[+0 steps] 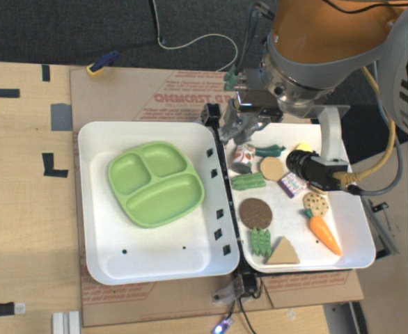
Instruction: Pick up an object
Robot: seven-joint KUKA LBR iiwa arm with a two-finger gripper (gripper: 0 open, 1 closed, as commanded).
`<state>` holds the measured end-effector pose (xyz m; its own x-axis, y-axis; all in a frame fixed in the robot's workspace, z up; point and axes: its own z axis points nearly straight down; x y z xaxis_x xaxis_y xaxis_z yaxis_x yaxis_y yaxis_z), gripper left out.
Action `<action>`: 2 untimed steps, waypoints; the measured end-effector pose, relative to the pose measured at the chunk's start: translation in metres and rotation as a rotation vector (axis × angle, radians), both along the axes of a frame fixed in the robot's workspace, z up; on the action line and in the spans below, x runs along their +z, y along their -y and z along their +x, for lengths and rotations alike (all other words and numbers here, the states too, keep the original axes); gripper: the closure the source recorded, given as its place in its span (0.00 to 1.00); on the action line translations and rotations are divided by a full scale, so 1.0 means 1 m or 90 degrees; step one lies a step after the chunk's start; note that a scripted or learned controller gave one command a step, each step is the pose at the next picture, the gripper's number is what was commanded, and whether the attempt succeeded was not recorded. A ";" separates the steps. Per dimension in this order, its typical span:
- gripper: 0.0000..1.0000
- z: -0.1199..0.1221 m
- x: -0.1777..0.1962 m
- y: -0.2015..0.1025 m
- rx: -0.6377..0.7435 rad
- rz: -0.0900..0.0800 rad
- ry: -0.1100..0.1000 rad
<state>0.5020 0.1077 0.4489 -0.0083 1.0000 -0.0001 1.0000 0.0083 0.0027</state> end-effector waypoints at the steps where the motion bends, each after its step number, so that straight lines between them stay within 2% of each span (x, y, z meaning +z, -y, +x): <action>1: 1.00 0.000 0.004 0.004 -0.004 -0.004 -0.008; 2: 1.00 0.030 0.031 -0.064 -0.001 -0.001 -0.002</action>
